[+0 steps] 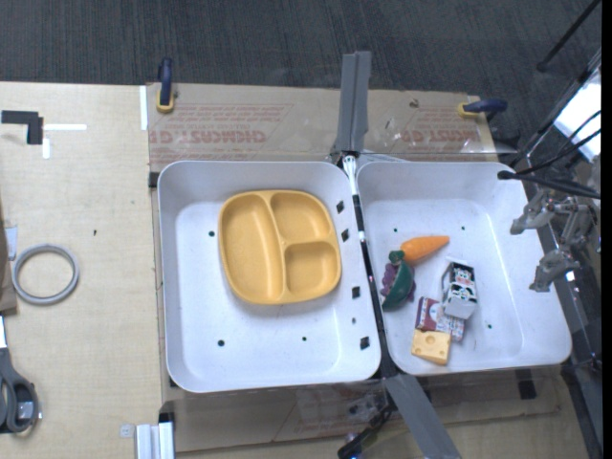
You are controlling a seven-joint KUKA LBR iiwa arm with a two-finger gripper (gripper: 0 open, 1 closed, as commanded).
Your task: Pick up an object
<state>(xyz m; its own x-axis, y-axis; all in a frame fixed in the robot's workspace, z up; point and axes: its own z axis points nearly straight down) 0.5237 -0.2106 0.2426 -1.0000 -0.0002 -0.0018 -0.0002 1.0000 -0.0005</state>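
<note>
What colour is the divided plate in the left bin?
Yellow-orange; the divided plate shows plainly in the camera view.

The tool (553, 242) shows as bare grey metal, a cluster of thin fingers and brackets; dark cables run from it toward a white-and-black housing (579, 113) above.

Light wooden bench (86, 352), two white bins (191, 352) side by side, grey tape ring (43, 273) at left, scissors (14, 400) below it
</note>
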